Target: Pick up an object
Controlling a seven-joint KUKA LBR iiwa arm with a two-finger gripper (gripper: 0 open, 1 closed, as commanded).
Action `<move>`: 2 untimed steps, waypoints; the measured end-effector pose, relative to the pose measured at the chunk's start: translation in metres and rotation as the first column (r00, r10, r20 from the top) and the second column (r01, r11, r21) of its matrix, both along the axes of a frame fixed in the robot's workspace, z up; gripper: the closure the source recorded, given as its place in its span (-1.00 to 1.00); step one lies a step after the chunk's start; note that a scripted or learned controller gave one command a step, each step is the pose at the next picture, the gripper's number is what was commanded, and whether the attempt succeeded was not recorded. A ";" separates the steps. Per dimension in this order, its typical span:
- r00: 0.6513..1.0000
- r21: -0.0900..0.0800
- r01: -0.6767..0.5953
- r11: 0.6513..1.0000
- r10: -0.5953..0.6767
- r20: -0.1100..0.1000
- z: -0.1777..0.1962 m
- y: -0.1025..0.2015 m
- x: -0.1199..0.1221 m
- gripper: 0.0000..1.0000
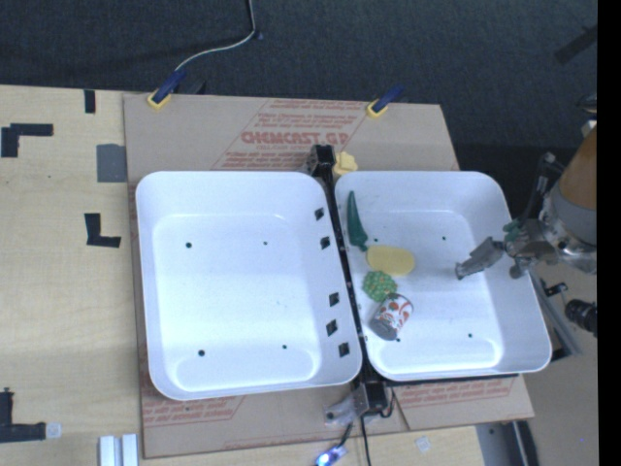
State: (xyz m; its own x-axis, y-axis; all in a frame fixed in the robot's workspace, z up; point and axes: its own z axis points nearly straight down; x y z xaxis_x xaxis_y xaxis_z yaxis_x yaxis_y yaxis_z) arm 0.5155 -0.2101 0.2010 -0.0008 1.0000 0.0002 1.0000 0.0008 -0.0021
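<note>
1. My gripper point(466, 266) hovers over the right side of the right bin point(485, 194); whether it is spread or closed I cannot tell.
2. The objects cluster by that bin's left wall: a green strip point(356, 221), a yellow oval piece point(391, 258), a green ball point(378, 284), a small printed can point(392, 316).
3. The can looks light, stiff and likely slick; I would clamp across its middle.
4. The yellow piece seems flat, harder to pinch.

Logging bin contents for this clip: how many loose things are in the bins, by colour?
Green: 2, a long strip and a ball
Yellow: 1, an oval block
Red and white: 1, a can
Total: 4, all in the right bin
</note>
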 end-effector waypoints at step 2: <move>1.000 -0.003 -0.011 1.000 0.011 0.020 0.149 0.067 0.058 1.00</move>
